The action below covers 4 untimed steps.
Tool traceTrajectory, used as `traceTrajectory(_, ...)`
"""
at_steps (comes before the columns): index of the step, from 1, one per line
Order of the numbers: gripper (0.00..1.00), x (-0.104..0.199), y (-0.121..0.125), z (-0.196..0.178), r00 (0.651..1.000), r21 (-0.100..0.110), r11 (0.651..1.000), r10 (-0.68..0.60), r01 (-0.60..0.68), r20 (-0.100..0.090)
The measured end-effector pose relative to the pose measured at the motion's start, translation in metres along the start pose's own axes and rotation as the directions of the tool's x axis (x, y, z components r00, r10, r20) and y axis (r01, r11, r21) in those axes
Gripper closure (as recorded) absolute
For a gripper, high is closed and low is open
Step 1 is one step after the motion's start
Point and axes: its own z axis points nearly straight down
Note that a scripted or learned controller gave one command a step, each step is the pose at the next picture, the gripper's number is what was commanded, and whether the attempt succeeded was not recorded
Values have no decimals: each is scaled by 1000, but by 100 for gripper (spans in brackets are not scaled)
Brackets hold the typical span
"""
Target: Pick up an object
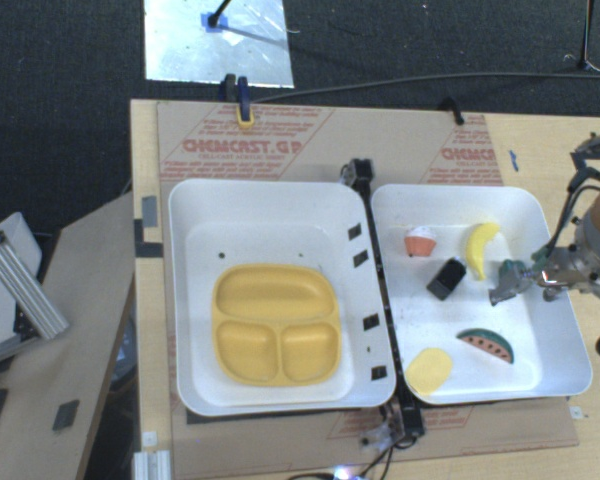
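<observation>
Two white bins sit side by side on the bench, the left bin (pixel 195 298) bearing a yellow divided tray (pixel 276 323), the right bin (pixel 540 363) a scatter of small toys. The gripper (pixel 504 286) hangs low over the right bin's right half with nothing between its fingers; how wide it stands I cannot tell. Just left of it lie a banana (pixel 479 247) and a black block (pixel 445 279), with a watermelon slice (pixel 486 346), a yellow disc (pixel 429 370) and a cupcake (pixel 420 241) farther off.

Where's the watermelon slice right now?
The watermelon slice lies in the right bin, near its front edge, right of the yellow disc and below the gripper.
</observation>
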Motion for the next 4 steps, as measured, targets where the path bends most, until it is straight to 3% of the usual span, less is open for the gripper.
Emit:
traceTrajectory(2, 0, -9, 0, 109, 1000, 1, 1000, 1, -1, -1)
traceTrajectory(3, 100, -10, 2, 96, 1000, -5, 1000, 0, 0, 2)
traceTrajectory(4, 100, -8, 7, 32, 1000, -8, 1000, -3, 3, 3)
